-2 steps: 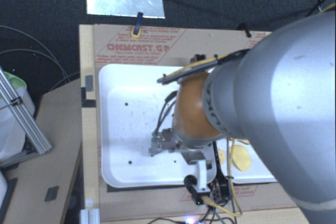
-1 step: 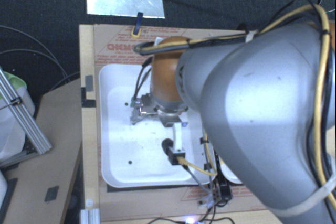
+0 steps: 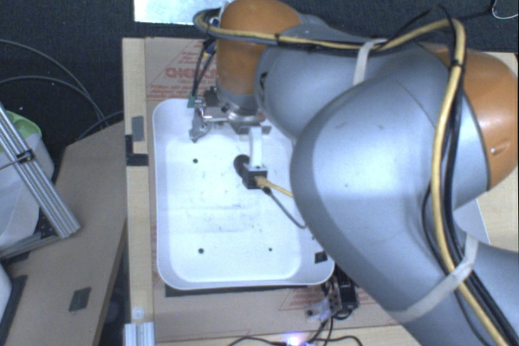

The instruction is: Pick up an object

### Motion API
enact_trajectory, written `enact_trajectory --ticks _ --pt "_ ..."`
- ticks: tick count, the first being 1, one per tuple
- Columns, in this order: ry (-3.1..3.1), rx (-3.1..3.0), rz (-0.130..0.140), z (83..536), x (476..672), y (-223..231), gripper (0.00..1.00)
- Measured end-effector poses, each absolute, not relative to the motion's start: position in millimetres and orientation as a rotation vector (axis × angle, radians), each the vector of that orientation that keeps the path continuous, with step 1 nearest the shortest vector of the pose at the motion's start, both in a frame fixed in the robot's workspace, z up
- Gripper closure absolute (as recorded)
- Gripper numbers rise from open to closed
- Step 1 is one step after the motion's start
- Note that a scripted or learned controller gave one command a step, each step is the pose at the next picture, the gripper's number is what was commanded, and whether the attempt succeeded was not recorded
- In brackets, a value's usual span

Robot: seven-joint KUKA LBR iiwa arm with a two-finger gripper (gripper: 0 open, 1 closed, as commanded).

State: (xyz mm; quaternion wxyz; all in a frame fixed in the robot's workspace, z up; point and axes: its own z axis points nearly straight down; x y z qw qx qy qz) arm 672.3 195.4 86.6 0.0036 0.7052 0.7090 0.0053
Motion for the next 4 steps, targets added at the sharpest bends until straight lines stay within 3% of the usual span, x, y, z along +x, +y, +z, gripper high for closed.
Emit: enact_trajectory --ticks 1,2,3,4 --pt "2.23 2.214 0.008 85.7 668.6 237.7 0.0" --pt "2.217 2.224 0.0 98.1 654.1 178.8 0.0" --pt "2.215 2.224 -0.001 84.5 669.7 115.2 0.0" --pt "2.209 2.218 0.013 193.1 671.5 36.9 0.0"
